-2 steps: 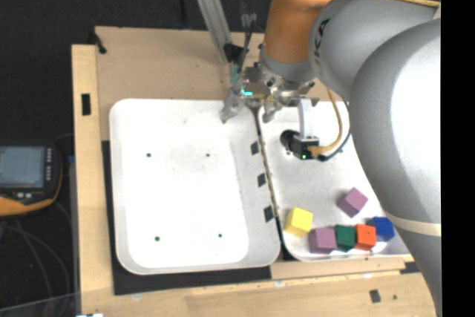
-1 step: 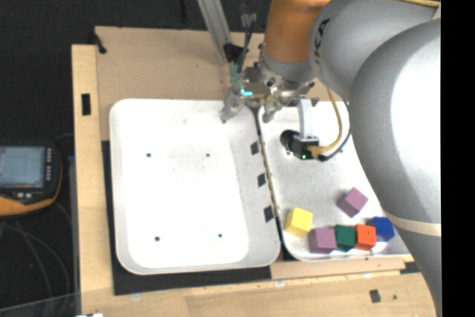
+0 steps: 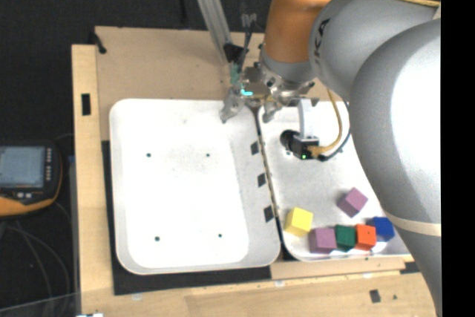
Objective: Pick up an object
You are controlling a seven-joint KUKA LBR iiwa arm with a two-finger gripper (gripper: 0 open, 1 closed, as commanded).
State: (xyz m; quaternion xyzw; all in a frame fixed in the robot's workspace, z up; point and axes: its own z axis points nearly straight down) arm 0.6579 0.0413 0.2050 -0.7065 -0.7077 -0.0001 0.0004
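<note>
Gripper: the gripper [image 3: 249, 106] hangs over the top of the divide between the two bins, its two fingers [image 3: 229, 109] spread apart with nothing between them.
Arm: grey, with an orange band [image 3: 295, 18] above the wrist – it fills the right of the view.
Left bin: the left bin [image 3: 126, 159] shows a bare white floor with four small dark dots.
Right bin: the right bin [image 3: 297, 252] holds every block, all gathered near its lower edge, well apart from the gripper.
Blocks: a yellow cube [image 3: 300, 220] lies nearest the divide; a purple cube [image 3: 322, 240], a green cube [image 3: 345, 237], an orange cube [image 3: 366, 235] and a blue cube [image 3: 383, 227] sit in a row, touching or just beside one another; a tilted purple block [image 3: 352, 201] lies above the row.
Writing: dark letters on the arm's grey casing [image 3: 324, 30] – too slanted to read.
Beyond the bench: a handheld device with a screen [image 3: 26, 173] rests at the left.
</note>
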